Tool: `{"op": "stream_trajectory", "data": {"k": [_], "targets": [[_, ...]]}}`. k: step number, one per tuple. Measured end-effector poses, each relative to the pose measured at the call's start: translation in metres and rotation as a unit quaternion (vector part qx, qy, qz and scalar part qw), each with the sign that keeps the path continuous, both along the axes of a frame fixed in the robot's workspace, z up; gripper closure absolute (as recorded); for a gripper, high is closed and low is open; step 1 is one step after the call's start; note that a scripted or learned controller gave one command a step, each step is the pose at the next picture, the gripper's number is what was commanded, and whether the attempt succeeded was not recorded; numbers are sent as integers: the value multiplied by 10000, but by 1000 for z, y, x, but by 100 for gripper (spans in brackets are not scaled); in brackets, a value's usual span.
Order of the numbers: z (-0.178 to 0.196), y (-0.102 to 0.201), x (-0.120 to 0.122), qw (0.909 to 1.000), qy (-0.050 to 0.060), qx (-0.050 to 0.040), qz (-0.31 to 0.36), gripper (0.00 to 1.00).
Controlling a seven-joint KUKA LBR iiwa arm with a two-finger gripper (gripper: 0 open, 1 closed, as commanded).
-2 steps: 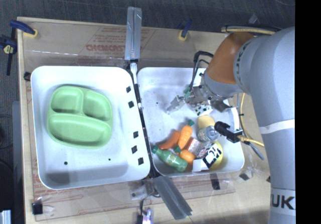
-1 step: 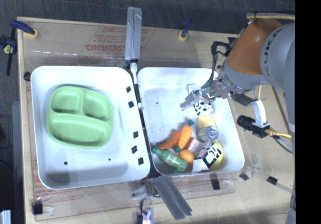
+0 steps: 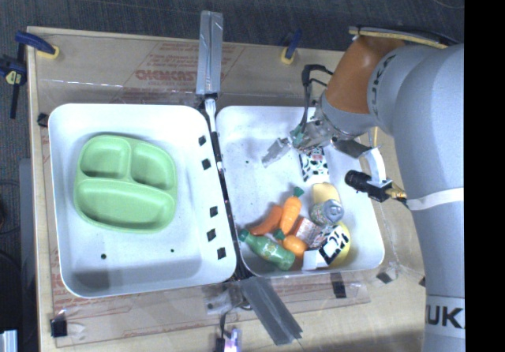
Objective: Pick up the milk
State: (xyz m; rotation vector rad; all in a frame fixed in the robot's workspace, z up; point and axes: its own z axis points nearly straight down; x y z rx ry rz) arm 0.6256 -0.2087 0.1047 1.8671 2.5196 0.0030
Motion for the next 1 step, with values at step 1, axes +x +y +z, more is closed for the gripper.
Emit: {"op": "stream_trajectory", "data": {"k": [1], "targets": [[84, -2, -34, 10000, 28, 6, -58, 0]]}}
